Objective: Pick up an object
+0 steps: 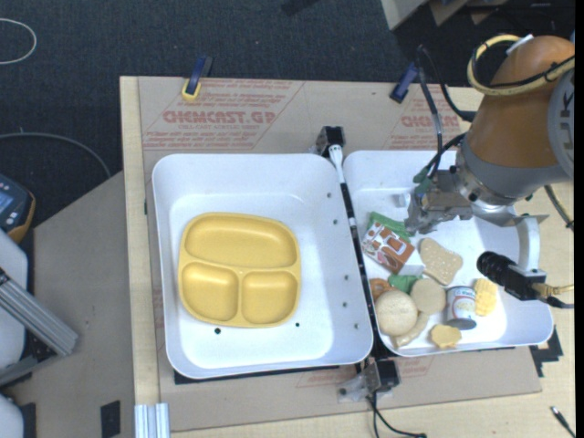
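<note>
Presently: right bin [365, 176] holds the pickable clutter. Snack packet [387, 247] at its centre-left; cracker [442, 261], round bun [397, 311], small can [461, 305] alongside. Gripper [427, 210] poised low above packet for a grasp; fingers' spread cannot be told.

Grey arm [525, 108] with orange band reaching in from the right, wrist angled down, gripper [427, 210] lowered

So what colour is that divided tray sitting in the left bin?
The divided tray is plain yellow, seen clearly in the camera view against the white left bin.
</note>
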You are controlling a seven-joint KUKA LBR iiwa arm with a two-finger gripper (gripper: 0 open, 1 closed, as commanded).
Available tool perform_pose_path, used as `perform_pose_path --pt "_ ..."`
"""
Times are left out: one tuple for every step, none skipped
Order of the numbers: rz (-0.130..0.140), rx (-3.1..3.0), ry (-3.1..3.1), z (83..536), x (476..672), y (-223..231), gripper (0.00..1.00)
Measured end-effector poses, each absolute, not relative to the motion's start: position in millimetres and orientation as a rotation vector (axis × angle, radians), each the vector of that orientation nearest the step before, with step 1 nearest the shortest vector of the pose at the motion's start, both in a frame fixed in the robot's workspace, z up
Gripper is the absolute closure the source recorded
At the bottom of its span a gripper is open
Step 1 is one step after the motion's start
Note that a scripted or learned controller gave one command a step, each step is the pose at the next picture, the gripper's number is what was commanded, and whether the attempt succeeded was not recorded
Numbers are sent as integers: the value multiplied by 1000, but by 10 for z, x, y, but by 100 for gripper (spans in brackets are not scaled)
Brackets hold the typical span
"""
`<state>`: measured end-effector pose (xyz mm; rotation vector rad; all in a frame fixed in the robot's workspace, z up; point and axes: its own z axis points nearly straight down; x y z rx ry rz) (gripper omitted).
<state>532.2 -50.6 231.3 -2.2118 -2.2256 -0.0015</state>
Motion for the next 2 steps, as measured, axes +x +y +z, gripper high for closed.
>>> perform_pose_path --pt "2 -2213 -2222 2197 5041 -81 100" --pt "2 -2213 -2224 2157 4978 316 100"
